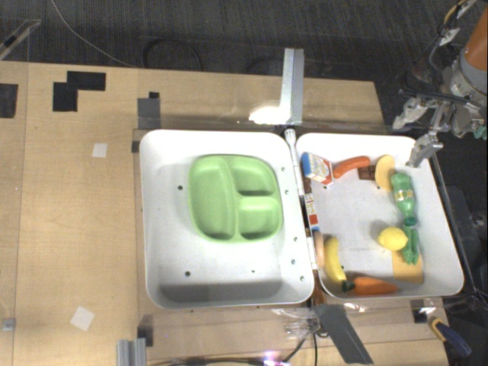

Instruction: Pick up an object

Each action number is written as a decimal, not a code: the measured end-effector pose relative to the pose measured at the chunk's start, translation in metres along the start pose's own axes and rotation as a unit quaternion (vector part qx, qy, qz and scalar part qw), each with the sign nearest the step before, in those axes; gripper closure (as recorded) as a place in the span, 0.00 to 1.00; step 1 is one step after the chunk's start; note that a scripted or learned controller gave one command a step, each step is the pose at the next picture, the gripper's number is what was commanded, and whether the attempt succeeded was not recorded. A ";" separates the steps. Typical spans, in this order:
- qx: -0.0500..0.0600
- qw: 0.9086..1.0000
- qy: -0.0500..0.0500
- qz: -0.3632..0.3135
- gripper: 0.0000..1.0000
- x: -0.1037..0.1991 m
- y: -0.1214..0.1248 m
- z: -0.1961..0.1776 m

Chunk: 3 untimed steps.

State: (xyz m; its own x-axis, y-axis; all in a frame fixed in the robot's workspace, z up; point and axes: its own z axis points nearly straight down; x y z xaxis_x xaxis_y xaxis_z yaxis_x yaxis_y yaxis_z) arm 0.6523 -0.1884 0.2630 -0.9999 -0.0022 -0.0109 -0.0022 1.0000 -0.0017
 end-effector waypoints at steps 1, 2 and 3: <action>-0.001 1.000 0.005 -0.027 0.00 0.060 -0.011 0.105; 0.001 0.999 -0.002 -0.037 0.00 0.094 -0.017 0.173; 0.001 1.000 -0.002 -0.030 0.00 0.139 -0.017 0.171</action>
State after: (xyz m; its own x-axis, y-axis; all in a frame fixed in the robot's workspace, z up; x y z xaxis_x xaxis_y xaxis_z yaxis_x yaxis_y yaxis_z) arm 0.5150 -0.2059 0.0901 -0.9980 -0.0614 -0.0148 -0.0614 0.9981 -0.0046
